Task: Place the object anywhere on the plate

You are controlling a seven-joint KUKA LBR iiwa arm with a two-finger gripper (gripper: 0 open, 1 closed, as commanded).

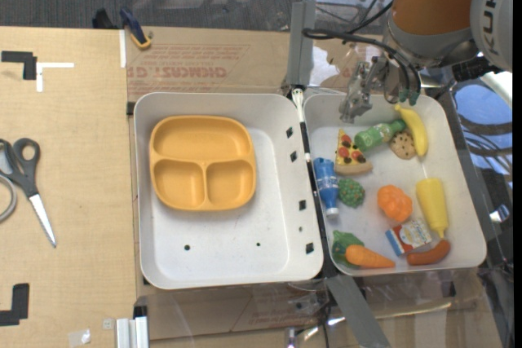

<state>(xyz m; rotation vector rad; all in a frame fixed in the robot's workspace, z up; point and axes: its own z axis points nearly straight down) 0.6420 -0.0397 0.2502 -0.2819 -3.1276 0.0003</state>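
Currently the gripper (364,94) is hanging over the right bin's (465,167) far-left corner, empty; finger gap indeterminable.

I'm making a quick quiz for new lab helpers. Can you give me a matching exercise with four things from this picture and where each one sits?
Things:
1. plate
2. banana
3. carrot
4. scissors

Places:
A. on the bench, left of both bins
B. far end of the right bin, close to the gripper
C. near edge of the right bin
D. in the left bin

Pairs: 1-D, 2-B, 3-C, 4-A
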